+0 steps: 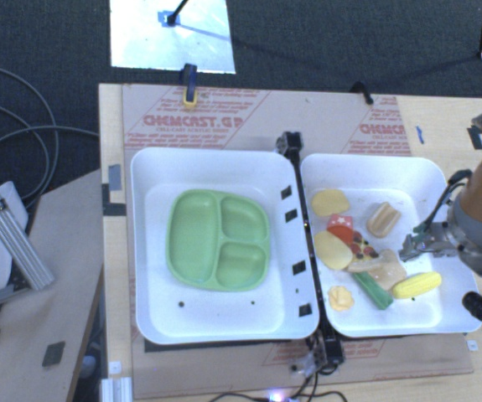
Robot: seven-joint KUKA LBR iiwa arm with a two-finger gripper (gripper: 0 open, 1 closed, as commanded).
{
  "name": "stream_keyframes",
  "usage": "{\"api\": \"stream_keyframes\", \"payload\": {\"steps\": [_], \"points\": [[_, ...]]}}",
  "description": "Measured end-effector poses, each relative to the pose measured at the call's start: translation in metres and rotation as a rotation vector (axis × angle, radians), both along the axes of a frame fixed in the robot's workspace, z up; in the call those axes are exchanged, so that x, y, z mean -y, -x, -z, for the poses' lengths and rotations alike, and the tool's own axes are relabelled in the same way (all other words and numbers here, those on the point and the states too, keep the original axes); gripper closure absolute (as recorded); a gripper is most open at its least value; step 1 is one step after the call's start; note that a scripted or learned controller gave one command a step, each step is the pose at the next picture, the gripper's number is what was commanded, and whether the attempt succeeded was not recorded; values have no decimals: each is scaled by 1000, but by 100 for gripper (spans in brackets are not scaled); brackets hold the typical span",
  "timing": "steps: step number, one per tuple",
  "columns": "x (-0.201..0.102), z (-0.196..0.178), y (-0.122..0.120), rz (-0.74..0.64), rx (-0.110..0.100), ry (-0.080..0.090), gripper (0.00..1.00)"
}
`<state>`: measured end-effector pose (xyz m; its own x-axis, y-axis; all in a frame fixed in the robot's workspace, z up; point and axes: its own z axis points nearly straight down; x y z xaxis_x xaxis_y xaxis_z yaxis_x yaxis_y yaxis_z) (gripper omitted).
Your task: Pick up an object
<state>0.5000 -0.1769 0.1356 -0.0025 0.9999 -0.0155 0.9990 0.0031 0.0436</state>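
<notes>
The counter (249, 111) carries two shallow white bins side by side. The left bin (152, 249) holds a green divided plate (219, 239), lying flat near its middle. The right bin (429, 182) holds a cluster of toy foods: a yellow round piece (330, 202) near the top left, a tan bread-like piece (383, 218) to its right, a small red piece (340, 224) below the round one, a larger yellow piece (333, 250) under that, a beige piece (381, 266) touching a green stick (373, 291), a yellow corn cob (416, 286) just beside the stick, and a small pale yellow piece (340, 297) at the bottom left.

The arm reaches in from the right, its gripper (414, 245) low over the right bin — just right of the beige piece and above the corn cob. Whether the fingers are wide or narrow I cannot tell; nothing is seen between them.
</notes>
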Motion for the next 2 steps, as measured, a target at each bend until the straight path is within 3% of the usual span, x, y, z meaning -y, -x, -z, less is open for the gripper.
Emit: {"api": "stream_keyframes", "payload": {"steps": [2], "points": [[0, -21, -3, -3, 8, 1, 100]]}}
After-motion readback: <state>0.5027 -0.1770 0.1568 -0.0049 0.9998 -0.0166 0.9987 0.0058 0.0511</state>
